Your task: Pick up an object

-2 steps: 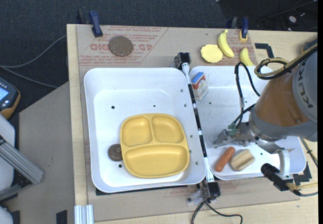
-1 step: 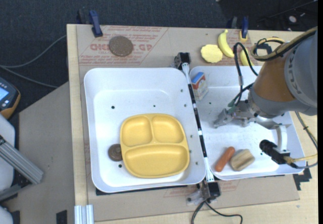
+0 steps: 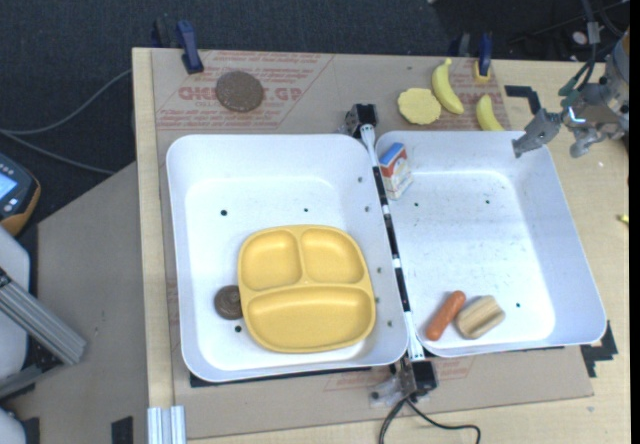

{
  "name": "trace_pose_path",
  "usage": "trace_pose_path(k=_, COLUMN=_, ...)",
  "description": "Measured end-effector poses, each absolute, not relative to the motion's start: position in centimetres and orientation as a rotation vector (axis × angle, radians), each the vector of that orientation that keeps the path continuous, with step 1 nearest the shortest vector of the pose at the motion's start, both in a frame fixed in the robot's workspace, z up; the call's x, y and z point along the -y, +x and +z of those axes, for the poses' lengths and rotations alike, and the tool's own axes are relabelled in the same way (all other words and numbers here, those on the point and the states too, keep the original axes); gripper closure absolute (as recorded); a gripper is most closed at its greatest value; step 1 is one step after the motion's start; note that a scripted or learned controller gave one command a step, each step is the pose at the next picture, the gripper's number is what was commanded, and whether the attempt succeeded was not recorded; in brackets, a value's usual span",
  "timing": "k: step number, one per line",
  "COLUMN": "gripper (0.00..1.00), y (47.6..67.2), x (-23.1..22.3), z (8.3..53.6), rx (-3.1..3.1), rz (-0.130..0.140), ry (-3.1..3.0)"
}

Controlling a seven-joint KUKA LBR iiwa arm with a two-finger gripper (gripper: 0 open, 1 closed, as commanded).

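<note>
A fixed camera looks down at a slant on a tan counter carrying two shallow white bins side by side; the claw sits at the far right of the scene, above the upper right corner of the right bin, and whether it is released or clenched cannot be told from this angle; nothing is seen gripped in it. Just to the left of the claw, on the bare counter beyond the bin's top rim, lie two toy bananas, one curved and upright, the other shorter and nearer the claw, with a round yellow toy slice beside them. Further left and a little below the claw, a small carton with blue, red and white markings stands against the dividing wall between the bins. Well below the claw, near the bottom rim of the right bin, an orange toy sausage lies tilted, with a tan bread roll just beside it on its right. Far to the left of the claw, the left bin holds a yellow divided plate with three compartments; a small brown disc lies touching or nearly touching the plate's left edge. A larger brown disc rests on the counter above the left bin, well away from the claw.
</note>
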State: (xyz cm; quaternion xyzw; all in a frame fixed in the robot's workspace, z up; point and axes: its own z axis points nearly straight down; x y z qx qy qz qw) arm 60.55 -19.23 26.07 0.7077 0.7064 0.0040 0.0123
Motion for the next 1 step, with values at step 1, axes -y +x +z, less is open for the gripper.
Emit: trace_pose_path(k=1, gripper=0.00, y=66.30, x=19.64, z=9.76, rx=-2.228, rz=-0.006, ry=2.223)
